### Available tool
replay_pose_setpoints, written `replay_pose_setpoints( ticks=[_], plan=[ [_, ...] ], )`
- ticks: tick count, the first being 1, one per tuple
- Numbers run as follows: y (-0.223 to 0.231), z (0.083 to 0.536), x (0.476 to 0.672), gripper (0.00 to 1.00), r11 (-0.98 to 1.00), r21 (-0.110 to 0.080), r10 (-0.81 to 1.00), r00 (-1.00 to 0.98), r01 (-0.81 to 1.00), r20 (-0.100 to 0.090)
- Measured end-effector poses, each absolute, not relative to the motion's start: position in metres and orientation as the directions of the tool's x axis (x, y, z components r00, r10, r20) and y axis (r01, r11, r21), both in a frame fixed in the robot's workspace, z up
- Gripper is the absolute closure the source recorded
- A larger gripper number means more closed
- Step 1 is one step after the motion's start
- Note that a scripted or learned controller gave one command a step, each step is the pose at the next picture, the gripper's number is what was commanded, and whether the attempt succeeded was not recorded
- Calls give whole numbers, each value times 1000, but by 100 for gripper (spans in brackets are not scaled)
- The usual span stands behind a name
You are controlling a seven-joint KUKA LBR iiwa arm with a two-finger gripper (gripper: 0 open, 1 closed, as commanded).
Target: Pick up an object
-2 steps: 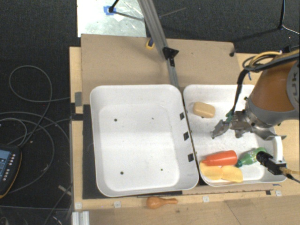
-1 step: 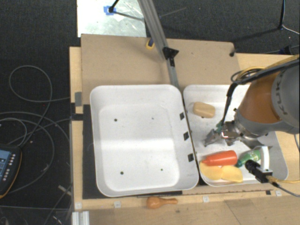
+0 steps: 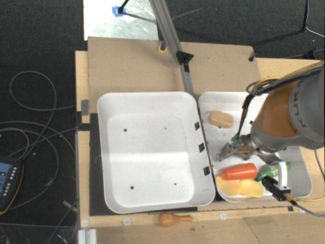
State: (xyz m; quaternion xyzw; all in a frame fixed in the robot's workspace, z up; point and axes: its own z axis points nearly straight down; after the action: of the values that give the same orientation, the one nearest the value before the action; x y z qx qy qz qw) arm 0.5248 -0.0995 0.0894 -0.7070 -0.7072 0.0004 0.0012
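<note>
My gripper (image 3: 227, 151) hangs low over the middle of the right bin (image 3: 231, 99), its dark fingers pointing left. A red-orange carrot-shaped object (image 3: 238, 171) lies just below it. Two pale yellow pieces (image 3: 239, 188) lie at the bin's front edge. A tan, bread-like lump (image 3: 221, 119) rests near the back of the bin, above the gripper. A green object (image 3: 267, 173) with a white part sits to the right of the red one, partly under the arm. I see nothing between the fingers.
The left bin (image 3: 147, 151) sits beside the right one. A small orange-brown object (image 3: 173, 218) lies on the bench in front of the bins. A slanted metal pole (image 3: 170, 34) crosses the back. The arm's orange band (image 3: 277, 113) covers the right bin's right side.
</note>
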Motion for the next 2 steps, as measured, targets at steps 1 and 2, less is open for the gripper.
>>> replay_pose_setpoints(
  ticks=[1, 2],
  plan=[
    [-100, 101, 526, 100, 0, 2, 1000, 0, 1000, 0],
    [-95, 157, 519, 100, 5, 5, 1000, -5, 1000, 0]
  ],
)
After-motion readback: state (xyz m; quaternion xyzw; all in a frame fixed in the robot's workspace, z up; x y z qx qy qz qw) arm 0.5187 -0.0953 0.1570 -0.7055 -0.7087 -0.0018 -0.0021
